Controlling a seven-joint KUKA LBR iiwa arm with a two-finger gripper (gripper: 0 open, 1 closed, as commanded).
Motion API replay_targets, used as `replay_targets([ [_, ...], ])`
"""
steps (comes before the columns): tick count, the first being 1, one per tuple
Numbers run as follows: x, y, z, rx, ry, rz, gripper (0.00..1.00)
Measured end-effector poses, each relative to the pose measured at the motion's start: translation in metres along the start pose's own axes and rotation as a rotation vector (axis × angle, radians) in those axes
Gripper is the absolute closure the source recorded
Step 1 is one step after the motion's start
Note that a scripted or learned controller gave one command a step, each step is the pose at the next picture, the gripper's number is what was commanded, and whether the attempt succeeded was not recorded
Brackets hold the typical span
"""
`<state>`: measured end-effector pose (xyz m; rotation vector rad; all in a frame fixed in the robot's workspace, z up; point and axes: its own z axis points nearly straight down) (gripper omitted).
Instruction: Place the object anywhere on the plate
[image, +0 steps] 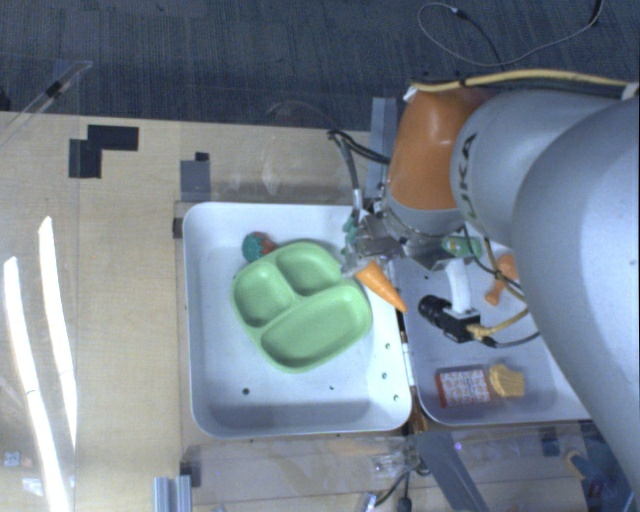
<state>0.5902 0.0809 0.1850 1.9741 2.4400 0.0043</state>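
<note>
Here we see the carrot (380, 284) hanging at the right rim of the green plate (300, 305), its thick end tucked under our hand (368, 250), though we cannot tell whether it is truly gripped, presumably brought here to be set down.

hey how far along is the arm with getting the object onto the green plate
Done: the arm has an orange carrot-like piece up at the tool, at the green plate's right edge.
In hand: the piece hangs over the seam between the left bin and the right bin, not over the plate yet. Whether it is truly gripped is unclear.
Left: move it over a plate compartment and release.
</note>
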Motion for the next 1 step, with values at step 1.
replay_targets([
  [1, 0.0000, 0.0001, -0.0002, 0.000, 0.000, -0.001, 0.00],
])
